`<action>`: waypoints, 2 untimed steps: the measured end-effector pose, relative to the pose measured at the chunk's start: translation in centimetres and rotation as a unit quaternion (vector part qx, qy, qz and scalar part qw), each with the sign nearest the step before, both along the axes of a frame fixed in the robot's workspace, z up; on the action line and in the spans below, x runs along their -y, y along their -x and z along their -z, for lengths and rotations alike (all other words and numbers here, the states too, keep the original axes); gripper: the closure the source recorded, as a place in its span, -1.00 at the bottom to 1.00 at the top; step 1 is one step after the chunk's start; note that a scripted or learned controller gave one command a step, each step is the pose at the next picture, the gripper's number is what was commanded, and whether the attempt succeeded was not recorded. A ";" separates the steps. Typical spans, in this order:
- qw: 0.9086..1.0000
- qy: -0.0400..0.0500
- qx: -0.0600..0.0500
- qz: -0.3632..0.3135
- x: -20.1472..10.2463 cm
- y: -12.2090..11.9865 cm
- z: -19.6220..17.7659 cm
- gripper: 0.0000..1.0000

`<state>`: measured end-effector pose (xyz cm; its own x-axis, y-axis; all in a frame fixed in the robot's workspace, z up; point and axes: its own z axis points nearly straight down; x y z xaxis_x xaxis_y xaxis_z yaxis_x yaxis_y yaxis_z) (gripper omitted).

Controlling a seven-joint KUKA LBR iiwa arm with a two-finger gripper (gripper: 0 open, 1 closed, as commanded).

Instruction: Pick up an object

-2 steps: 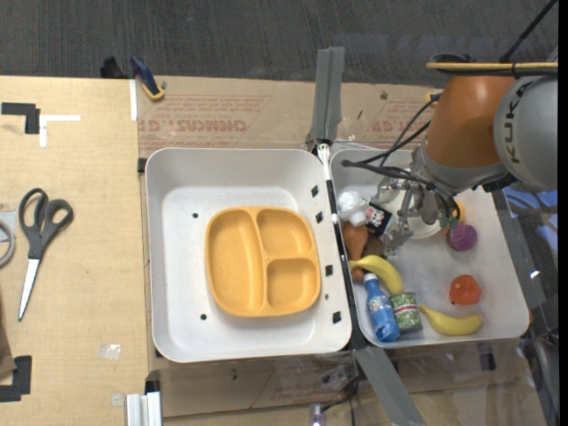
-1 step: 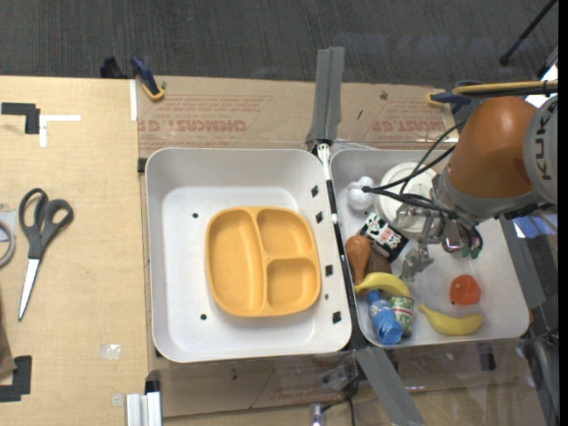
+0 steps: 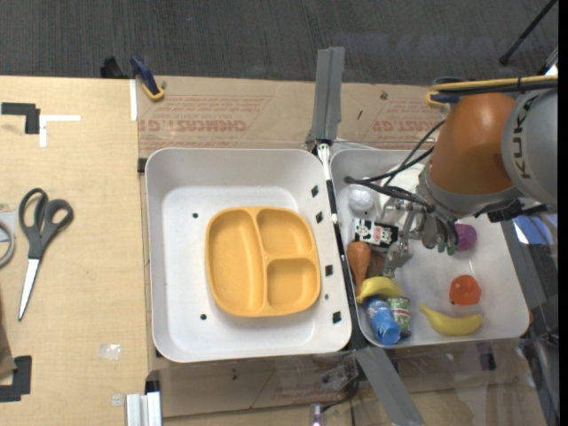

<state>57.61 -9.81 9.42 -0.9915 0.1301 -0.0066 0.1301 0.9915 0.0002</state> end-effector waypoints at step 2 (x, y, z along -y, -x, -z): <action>0.980 -0.001 0.000 0.201 -0.6 1.2 0.0 -1.00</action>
